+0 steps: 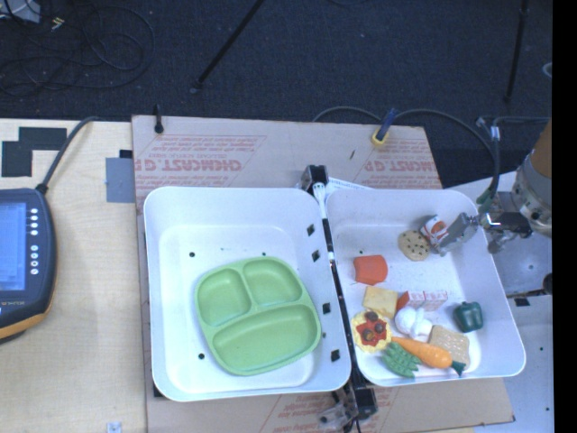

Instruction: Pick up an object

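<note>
Gripper (458, 230) reaching in from the right over the right bin (505, 305), its fingers too small and blurred to tell whether apart or together. A small red-and-white object (435, 228) sits at its tip — contact unclear — just beside a cookie (414, 245). The arm (532, 192) is cut off at the frame edge. Below lie a red block (370, 269), cheese (380, 300), carrot (421, 351) and green pepper (468, 315). The left bin (171, 224) holds a green divided plate (258, 313).

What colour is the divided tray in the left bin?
Light green: the divided tray shows plainly in the camera view.
</note>
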Controlling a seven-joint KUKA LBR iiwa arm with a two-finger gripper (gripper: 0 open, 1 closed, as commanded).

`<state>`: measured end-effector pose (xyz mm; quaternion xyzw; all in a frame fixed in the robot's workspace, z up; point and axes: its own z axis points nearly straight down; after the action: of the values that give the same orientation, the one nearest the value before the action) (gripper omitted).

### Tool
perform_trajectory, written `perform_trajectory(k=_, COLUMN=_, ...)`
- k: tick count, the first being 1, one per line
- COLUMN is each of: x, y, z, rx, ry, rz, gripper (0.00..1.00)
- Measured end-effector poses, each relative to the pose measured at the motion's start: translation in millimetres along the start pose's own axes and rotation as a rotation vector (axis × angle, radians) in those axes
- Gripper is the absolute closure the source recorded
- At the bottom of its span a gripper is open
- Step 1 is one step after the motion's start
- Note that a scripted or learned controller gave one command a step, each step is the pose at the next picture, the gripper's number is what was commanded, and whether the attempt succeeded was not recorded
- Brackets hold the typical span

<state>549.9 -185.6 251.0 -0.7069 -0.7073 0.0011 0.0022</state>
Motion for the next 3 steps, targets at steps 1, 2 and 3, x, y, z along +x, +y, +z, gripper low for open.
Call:
perform_trajectory(k=1, x=45.8, y=96.1, z=101.3, rx=0.002, ry=0.002, rz=-0.006, gripper=0.0)
perform_trajectory(k=2, x=86.3, y=60.9, z=165.3, rx=-0.002, ry=-0.001, rz=0.0, gripper=0.0)
perform_trajectory(k=3, x=103.5, y=44.4, z=163.5, rx=-0.002, ry=-0.001, rz=-0.001, gripper=0.0)
